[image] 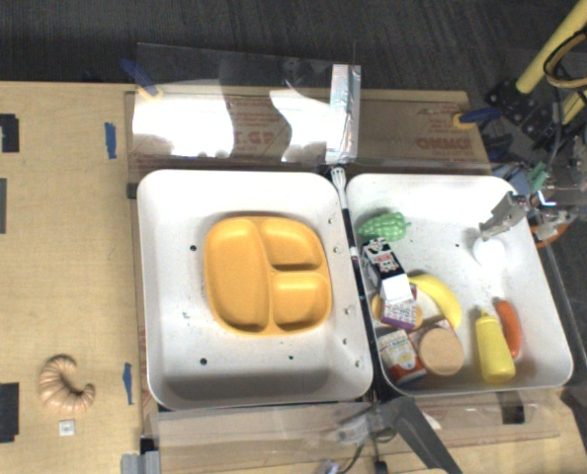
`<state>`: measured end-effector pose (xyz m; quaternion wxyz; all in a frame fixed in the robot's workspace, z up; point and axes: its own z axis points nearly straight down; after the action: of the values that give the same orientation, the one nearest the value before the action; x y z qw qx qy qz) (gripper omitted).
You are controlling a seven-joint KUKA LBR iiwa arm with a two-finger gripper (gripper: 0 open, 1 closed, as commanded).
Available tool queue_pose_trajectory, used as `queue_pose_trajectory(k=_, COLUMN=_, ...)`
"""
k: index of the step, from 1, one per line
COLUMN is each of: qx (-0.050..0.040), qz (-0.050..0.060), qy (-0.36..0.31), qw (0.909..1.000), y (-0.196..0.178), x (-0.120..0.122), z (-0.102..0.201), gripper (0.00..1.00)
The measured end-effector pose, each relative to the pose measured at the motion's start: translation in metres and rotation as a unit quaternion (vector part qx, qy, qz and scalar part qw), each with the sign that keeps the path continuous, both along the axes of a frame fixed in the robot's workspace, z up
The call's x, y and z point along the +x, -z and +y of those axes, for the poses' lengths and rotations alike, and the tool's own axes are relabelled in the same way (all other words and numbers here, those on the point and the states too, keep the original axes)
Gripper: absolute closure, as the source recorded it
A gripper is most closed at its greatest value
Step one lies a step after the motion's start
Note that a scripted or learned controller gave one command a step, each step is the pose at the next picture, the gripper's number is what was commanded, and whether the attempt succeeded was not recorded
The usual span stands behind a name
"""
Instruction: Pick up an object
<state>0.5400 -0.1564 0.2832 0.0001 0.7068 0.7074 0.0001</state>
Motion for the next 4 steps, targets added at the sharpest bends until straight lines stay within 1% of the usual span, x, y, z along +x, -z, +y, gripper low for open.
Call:
queue_pose_trajectory(k=1, qx=0.0009, qz=0.004, qy=0.058, qw=0.9983, y=0.183, x=-0.061, z=0.037, gripper=0.0)
queue_pose_trajectory(k=2, qx=0.0012, qz=-0.002, qy=0.01, qw=1.0, y=0.195, x=-0.049, z=0.018, gripper=0.0)
queue_pose_trajectory(k=3, qx=-0.001, qz=-0.004, qy=-0.008, qw=1.0, y=0.195, x=0.014, z=0.013, gripper=0.0)
queue_pose_trajectory(k=4, qx=-0.0014, qz=-0.007, qy=-0.008, qw=0.9999, y=0.183, x=0.015, z=0.012, gripper=1.0)
